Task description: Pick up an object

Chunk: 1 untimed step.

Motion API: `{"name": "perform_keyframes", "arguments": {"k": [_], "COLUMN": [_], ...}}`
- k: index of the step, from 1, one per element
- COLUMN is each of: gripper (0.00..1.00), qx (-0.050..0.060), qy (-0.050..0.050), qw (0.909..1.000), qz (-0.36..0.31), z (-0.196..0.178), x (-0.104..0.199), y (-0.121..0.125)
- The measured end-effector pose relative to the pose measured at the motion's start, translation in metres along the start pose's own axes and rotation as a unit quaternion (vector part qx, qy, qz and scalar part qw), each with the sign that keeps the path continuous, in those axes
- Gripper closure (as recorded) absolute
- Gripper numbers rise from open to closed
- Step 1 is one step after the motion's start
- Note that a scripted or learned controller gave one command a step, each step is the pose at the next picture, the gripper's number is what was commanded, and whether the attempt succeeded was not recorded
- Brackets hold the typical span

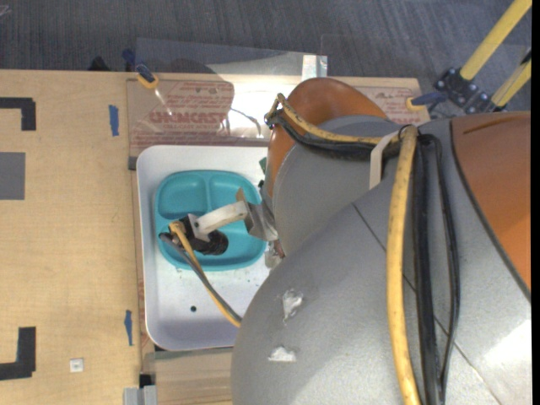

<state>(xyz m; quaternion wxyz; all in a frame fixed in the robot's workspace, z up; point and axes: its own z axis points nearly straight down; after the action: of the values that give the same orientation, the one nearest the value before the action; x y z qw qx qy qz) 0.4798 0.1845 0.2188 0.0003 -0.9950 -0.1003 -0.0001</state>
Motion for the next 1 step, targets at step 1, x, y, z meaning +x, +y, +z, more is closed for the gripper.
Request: {"name": "perform_keyframes", "arguments": {"k": [1], "gripper": [1.0], "qx": [0.0], "qy": [0.0], "qw": [1.0], "qz": [0.0], "z": [-0.0094], "x": [0.0008], "y": [-0.0006]}}
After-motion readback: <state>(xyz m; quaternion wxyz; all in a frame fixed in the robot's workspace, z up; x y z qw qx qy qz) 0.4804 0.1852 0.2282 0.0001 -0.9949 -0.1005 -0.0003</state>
